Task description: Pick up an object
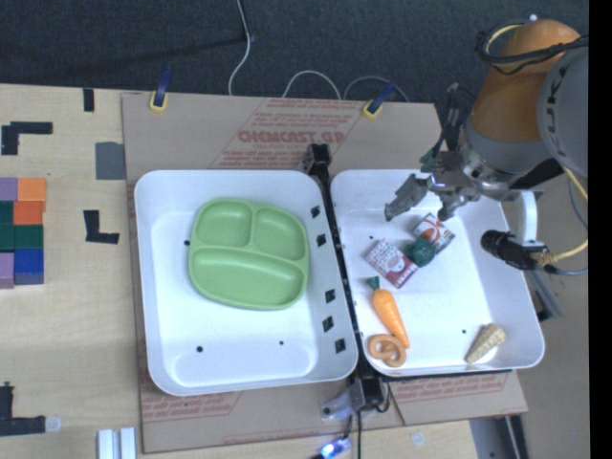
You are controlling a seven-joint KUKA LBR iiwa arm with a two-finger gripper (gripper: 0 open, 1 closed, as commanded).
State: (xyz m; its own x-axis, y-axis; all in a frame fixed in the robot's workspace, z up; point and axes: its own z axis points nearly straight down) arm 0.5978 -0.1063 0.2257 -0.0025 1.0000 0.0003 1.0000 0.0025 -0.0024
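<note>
The left bin holds a green divided plate. In the right bin, the open pincer hovers above a small packet near the far edge, gripping nothing. A carrot lies toward the near edge.

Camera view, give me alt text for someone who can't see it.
A grey robot arm's open gripper hovers over the right bin, which holds a carrot, pretzel and small packets; the left bin holds a green divided plate.
</note>
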